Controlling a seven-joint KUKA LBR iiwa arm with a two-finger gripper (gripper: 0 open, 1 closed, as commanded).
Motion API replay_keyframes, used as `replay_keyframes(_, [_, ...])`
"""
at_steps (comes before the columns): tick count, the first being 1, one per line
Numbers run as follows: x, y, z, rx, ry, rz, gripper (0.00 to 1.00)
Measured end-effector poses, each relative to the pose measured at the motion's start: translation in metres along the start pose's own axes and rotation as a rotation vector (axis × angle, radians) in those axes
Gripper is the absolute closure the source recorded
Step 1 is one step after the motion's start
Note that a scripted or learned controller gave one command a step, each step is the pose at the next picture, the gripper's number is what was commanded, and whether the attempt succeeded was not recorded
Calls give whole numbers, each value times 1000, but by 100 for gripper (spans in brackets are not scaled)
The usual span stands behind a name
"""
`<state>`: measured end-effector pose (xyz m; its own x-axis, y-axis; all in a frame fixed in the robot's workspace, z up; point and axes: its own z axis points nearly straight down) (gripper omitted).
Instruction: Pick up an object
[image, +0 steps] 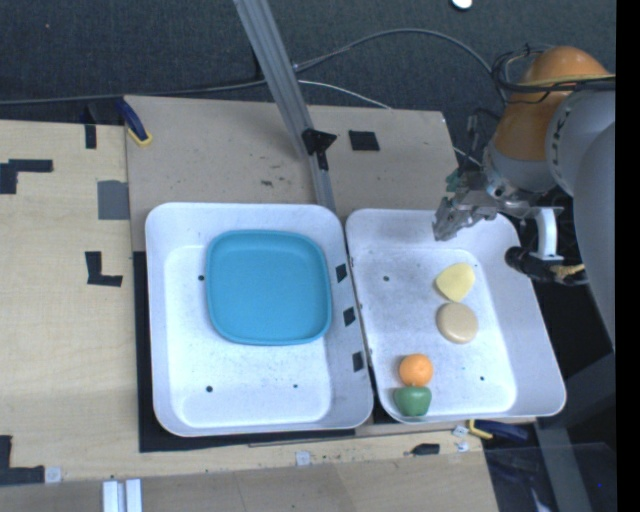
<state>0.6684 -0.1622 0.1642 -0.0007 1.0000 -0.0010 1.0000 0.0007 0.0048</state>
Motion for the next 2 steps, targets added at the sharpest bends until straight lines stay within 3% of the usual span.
replay_keyframes(1, [0, 1, -42, 1, 0, 0, 100])
replay_keyframes(2, [58, -15, -43, 4, 2, -3, 100])
